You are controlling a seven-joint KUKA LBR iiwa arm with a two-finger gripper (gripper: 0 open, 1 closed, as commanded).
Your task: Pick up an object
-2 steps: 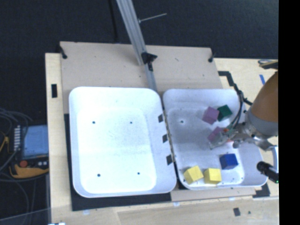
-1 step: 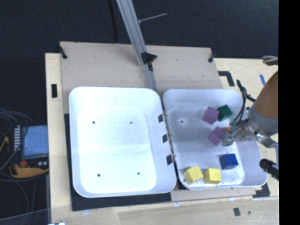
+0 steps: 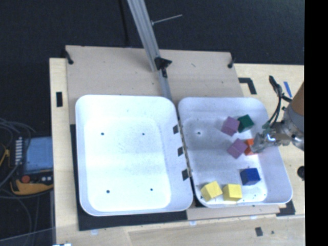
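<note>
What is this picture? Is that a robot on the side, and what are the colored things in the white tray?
Yes, that is a robot arm. The camera hangs above a bench and looks down at a slant, so you see everything from the top. Two shallow white trays, called bins, sit side by side: the left bin and the right bin. The arm reaches in from the right edge of the picture. Its grabbing end is the gripper, down at the right bin's right side, beside a small orange block. I cannot tell if it has hold of anything.

The colored things are little blocks, all in the right bin: two purple blocks, a green block, a blue block and two yellow blocks. The robot's job is to pick one up.
</note>
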